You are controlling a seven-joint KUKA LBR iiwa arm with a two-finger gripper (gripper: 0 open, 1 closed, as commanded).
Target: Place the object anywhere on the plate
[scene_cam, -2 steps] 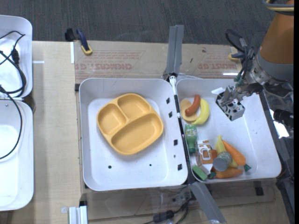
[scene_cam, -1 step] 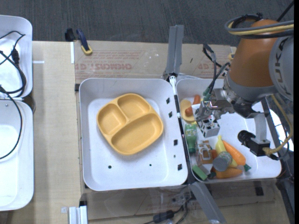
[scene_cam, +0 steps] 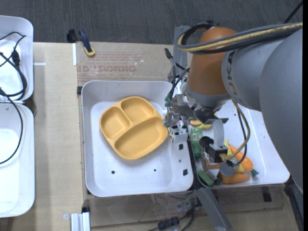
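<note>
Resting in the left bin (scene_cam: 91,129): the yellow plate (scene_cam: 134,134), three compartments, nothing on it. Just beside its right edge, over the wall between the bins: the gripper (scene_cam: 176,129) (impossible to tell whether anything sits in it). Further right, piled in the right bin (scene_cam: 269,143): the toy foods (scene_cam: 231,167), orange and green, probably light, stiff and somewhat slippery; best taken across a narrow part. Reaching down steeply from the right: the arm (scene_cam: 216,66), wrist bent over the divider.
</note>
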